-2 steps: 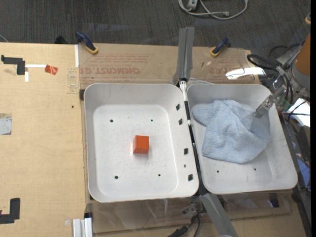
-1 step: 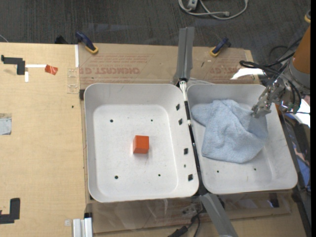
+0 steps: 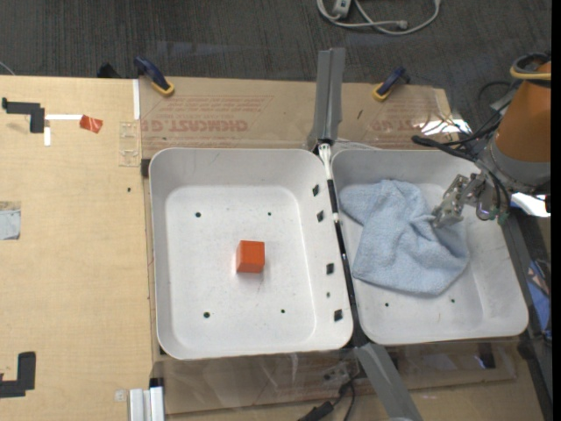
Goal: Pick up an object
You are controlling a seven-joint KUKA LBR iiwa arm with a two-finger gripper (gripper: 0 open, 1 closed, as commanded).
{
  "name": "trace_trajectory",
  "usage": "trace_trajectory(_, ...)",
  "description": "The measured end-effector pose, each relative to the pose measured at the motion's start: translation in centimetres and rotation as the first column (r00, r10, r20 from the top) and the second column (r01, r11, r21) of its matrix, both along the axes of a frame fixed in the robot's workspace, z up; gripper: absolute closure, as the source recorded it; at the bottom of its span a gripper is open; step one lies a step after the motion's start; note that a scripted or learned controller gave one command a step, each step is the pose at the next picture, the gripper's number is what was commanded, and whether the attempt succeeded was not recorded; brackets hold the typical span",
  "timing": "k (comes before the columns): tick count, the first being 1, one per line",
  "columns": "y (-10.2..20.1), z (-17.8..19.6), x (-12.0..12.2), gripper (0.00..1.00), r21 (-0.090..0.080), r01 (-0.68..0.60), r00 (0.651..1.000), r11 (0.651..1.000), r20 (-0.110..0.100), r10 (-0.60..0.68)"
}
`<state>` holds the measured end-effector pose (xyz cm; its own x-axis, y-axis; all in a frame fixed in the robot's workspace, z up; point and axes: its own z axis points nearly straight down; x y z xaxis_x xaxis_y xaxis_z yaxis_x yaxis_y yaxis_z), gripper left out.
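Reading from the left, we find an orange block [image 3: 251, 257] alone in the left bin [image 3: 175, 323], well apart from the jaws, while a crumpled blue-grey cloth [image 3: 399, 235] lies in the right bin [image 3: 491, 314] with its right edge directly under them. We judge the step to be the approach to a grasp on the cloth; the next move calls for a short descent and a firm pinch on a raised fold. The gripper [image 3: 451, 207] hangs low over that edge from the right, the orange-banded arm [image 3: 526, 125] above it, and we cannot tell whether the jaws are spread or pressed together.

arm [image 3: 526, 130] cut off at right edge; gripper [image 3: 449, 207] fingertips blurred — grip on cloth [image 3: 403, 235] unclear
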<state>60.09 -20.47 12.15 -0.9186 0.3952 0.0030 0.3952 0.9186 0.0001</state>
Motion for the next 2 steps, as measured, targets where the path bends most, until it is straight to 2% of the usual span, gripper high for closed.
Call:
trace_trajectory(1, -1.2, 3.2, -0.9, 1.0, -0.001, -0.287, 0.958, 0.958, 0.005, 0.287)
trace_trajectory(2, -1.7, 3.1, -2.4, 1.0, 0.002, -0.454, 0.891, 0.891, 0.003, 0.454)
